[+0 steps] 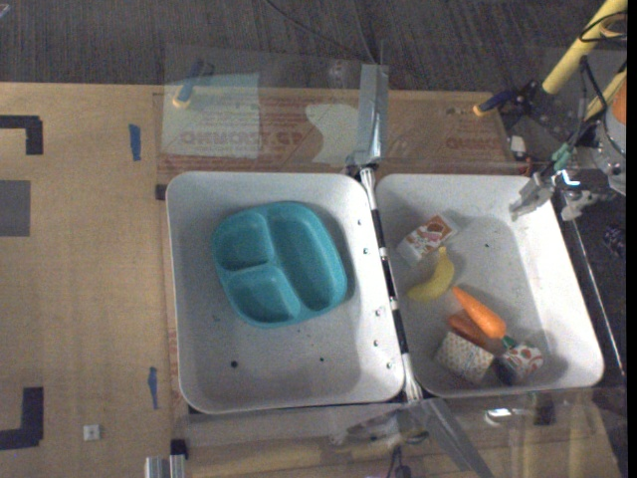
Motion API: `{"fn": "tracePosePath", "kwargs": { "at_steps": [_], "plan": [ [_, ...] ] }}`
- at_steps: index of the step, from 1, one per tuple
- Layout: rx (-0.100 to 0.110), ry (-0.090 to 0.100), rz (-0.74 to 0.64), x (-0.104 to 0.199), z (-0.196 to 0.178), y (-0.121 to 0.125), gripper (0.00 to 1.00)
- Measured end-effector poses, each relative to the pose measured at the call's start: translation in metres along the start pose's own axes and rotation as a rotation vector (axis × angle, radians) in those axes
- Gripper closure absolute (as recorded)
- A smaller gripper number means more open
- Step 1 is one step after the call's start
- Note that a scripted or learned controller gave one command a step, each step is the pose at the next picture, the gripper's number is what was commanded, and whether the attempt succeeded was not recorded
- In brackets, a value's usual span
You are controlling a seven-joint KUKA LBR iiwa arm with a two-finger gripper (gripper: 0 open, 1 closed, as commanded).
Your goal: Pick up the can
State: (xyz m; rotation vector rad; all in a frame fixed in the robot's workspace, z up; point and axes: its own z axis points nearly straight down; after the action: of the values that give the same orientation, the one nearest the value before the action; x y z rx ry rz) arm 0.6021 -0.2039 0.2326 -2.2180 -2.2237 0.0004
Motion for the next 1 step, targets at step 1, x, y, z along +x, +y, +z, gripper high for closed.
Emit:
{"fn": "tracePosePath", "kwargs": {
  "at_steps": [1],
  "plan": [
    [-0.007,0.006,-0.026,-0.0131,0.1334,-0.0589,0.0]
  ]
}}
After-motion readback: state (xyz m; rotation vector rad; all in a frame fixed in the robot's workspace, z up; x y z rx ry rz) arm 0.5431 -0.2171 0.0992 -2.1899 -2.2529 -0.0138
